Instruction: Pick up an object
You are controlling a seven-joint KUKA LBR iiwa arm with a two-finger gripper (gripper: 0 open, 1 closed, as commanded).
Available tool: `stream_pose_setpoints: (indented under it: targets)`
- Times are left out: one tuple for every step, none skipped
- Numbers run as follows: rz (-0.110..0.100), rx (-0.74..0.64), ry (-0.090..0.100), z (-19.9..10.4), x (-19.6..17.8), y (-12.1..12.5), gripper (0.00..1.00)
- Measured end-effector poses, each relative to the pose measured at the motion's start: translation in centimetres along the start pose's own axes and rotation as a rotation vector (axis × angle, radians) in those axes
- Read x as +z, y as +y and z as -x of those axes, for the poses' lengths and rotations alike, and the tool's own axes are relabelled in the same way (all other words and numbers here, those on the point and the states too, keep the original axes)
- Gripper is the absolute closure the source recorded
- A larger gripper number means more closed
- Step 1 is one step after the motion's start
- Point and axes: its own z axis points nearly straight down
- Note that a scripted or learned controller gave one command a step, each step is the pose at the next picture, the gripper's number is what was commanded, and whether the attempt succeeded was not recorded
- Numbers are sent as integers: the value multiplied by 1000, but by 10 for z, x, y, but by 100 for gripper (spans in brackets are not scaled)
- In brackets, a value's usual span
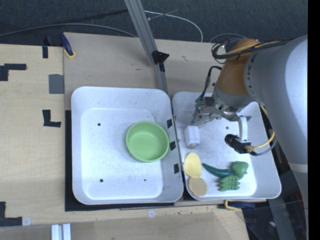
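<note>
Claw (200,115) in right bin (265,184), open/closed: can't tell. White block (192,135) sits just below-left of it, long axis approx vertical in frame.

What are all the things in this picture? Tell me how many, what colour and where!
bowl: 1, light green, in the left bin, right of its middle
left bin: 1, white, on the bench
right bin: 1, white, beside the left bin
small cylinder: 1, white, upper left of the right bin, just below the claw
yellow toy piece: 1, pale yellow, left side of the right bin
tan round piece: 1, tan, front left corner of the right bin
dark green toy vegetable: 1, long and dark green, front of the right bin
green toy pieces: 2, green, front right of the right bin
claw: 1, grey metal, over the right bin above the cylinder
arm: 1, grey with an orange band, reaching in from the right
</note>
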Motion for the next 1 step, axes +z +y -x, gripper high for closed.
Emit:
stream_pose_setpoints:
  targets:
    - [7,2,0,3,-58,9,100]
